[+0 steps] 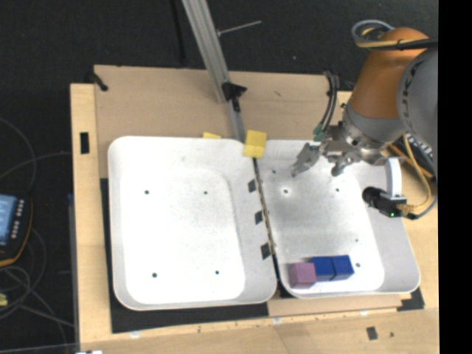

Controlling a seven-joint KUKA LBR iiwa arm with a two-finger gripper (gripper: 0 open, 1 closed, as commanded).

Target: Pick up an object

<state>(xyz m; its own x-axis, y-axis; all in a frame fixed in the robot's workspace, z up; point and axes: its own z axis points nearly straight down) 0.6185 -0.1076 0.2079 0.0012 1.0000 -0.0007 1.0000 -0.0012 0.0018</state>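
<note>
In the right bin (383, 260), a blue block (331, 266) and a purple block (302, 273) lie side by side against the front wall. My gripper (320, 165) hangs over the bin's back part, well behind both blocks, open with nothing between its fingers. A yellow block (255, 144) sits on the back rim where the two bins meet.
The left bin (177, 220) lies to the left of a divider with black clips. A slanted metal rail (210, 46) rises behind the bins. A small yellow piece (212, 135) rests at the left bin's back edge. Cables and a black fitting (382, 200) hang by the wrist.
</note>
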